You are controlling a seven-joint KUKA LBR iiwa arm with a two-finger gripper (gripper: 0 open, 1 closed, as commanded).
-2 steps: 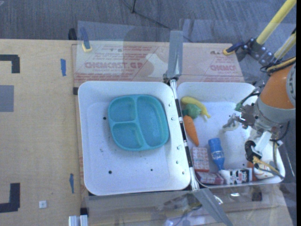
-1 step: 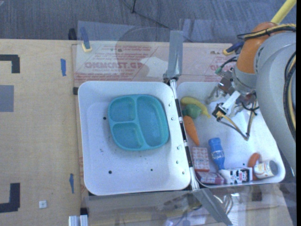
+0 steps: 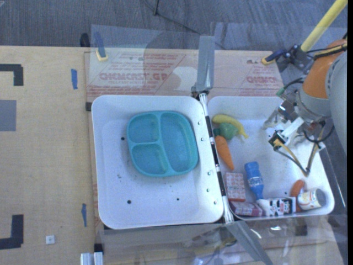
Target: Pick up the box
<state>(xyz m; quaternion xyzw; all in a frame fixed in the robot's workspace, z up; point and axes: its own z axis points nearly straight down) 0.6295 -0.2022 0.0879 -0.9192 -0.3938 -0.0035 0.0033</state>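
The arm (image 3: 339, 76) is rounded and grey, with a broad orange band (image 3: 316, 84) near its end and a pale metal gripper (image 3: 274, 120).

A plate (image 3: 162, 143) sat in the left bin (image 3: 110, 203). In the right bin (image 3: 259, 142), a banana (image 3: 231, 123) lay behind a carrot (image 3: 223, 152), the box (image 3: 235, 185) just left of a bottle (image 3: 253, 180) in front.

The arm (image 3: 341, 79) comes in from the right edge of the view, high in the frame, its grey casing only partly in sight. The orange band (image 3: 316, 80) sits just above the wrist (image 3: 308, 105), which slants down and to the left. The gripper (image 3: 277, 116) extends from the wrist toward the lower left, its tip small and tangled among cables, too unclear to read.
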